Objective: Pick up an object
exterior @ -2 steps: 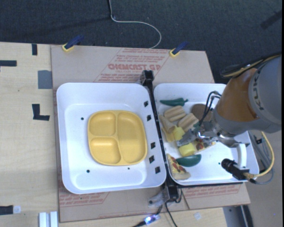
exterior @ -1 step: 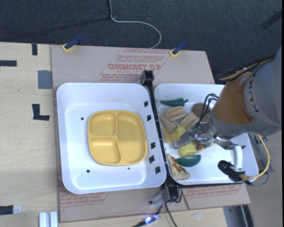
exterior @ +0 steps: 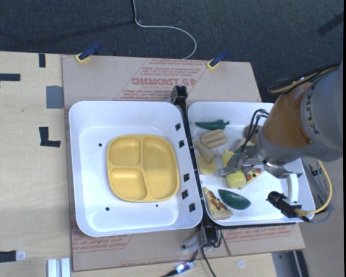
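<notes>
Down in the right bin (exterior: 277, 212), the gripper (exterior: 237, 167) sits low among a cluster of toy foods, its metal tip just above and touching the top edge of a small yellow-green fruit (exterior: 236, 179). Whether that fruit is actually caught between the fingers cannot be told from this angle, and how far the gripper is parted cannot be told either, since the wrist and cables cover much of it.

Just below the fruit lies a dark green leaf-shaped piece (exterior: 236, 199), and beside that, against the bin's left wall, a pizza slice (exterior: 214, 203) with red spots. Left of the gripper are 2 tan bread-like pieces (exterior: 210, 139), one laid across the other, with a pale yellow piece (exterior: 206, 164) beneath them. A green chili pepper (exterior: 212, 124) lies near the bin's far edge. A small yellow bit (exterior: 227, 155) shows just left of the gripper.

The arm (exterior: 303, 120), grey with its orange band, comes in over the bin's right side.

The left bin (exterior: 86, 154) holds a yellow divided plate (exterior: 142, 168) with 3 compartments, roughly centred. Both bins rest on a cardboard sheet (exterior: 161, 79) fixed with 2 blue-and-yellow clamps (exterior: 88, 52) at its far corners.
</notes>
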